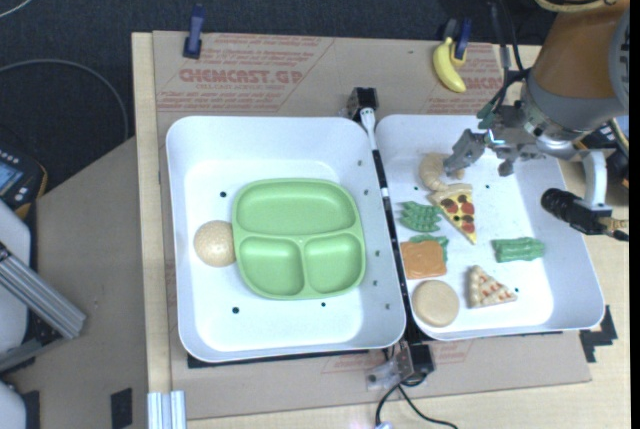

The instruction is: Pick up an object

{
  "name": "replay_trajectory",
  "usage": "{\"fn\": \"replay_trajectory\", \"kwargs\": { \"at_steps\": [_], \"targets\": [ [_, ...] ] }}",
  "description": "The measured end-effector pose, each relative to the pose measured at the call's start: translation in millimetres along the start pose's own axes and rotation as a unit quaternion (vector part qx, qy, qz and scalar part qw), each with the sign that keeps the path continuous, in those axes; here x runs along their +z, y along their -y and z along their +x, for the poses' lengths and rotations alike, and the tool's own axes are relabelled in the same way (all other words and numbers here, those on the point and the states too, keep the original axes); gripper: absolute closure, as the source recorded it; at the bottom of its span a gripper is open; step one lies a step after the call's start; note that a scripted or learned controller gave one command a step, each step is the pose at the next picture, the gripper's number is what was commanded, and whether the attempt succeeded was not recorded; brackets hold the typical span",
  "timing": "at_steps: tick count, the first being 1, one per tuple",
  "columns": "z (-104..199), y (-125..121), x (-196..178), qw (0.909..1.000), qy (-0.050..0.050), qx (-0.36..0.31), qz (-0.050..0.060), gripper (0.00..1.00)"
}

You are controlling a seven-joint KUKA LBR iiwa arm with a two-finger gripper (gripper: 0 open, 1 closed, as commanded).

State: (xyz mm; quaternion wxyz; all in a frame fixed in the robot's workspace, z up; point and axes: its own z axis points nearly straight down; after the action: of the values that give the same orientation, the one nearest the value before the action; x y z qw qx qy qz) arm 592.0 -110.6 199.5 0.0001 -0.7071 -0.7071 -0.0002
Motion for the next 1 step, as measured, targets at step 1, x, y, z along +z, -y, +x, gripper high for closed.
{"fn": "replay_trajectory", "kwargs": {
  "at_steps": [1],
  "targets": [
    [16.9, 51.5, 115.1, 1.0000, -0.002, 0.001, 0.006, 0.00]
  ]
}}
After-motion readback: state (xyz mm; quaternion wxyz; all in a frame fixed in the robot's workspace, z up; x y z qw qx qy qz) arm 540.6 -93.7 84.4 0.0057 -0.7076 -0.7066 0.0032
